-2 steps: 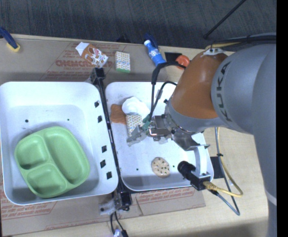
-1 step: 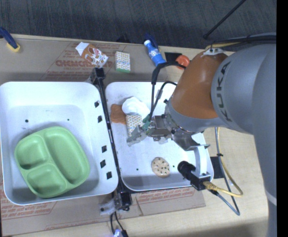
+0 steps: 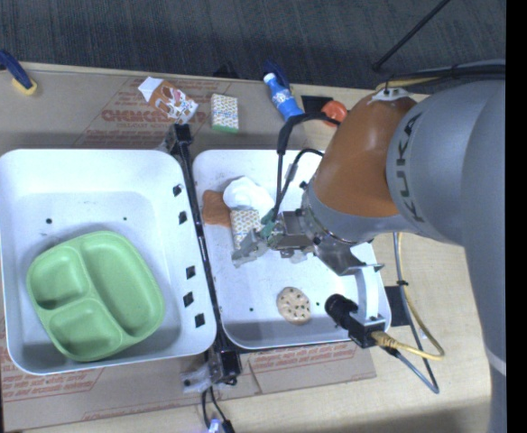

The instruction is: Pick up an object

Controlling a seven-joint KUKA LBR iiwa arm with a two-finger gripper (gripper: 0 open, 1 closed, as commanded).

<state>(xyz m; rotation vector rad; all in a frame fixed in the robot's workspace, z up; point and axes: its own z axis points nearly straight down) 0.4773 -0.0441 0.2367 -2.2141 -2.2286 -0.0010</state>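
Nearest the camera, along the bench's front edge, the right bin (image 3: 245, 332) carries a round speckled cookie (image 3: 292, 304) close to its front wall, apart from everything else. Beside it the left bin (image 3: 29, 174) holds a green sectioned tray (image 3: 95, 293) in its front-left corner. Further in, over the middle of the right bin, the gripper (image 3: 248, 249) hangs low from the grey and orange arm, which reaches in from the right; whether its fingers are apart or together I cannot tell, and nothing shows between them. Just beyond the tip, toward the bin's back-left corner, lies a small patterned packet (image 3: 243, 221), its long axis running front to back, touching or nearly touching a white crumpled object (image 3: 244, 192) and a brown flat piece (image 3: 214, 207) at the left wall. The packet is probably the likeliest target, lying a touch back of the tip. At the bench's back edge rest a blue marker (image 3: 282, 96) and snack packets (image 3: 169, 100).
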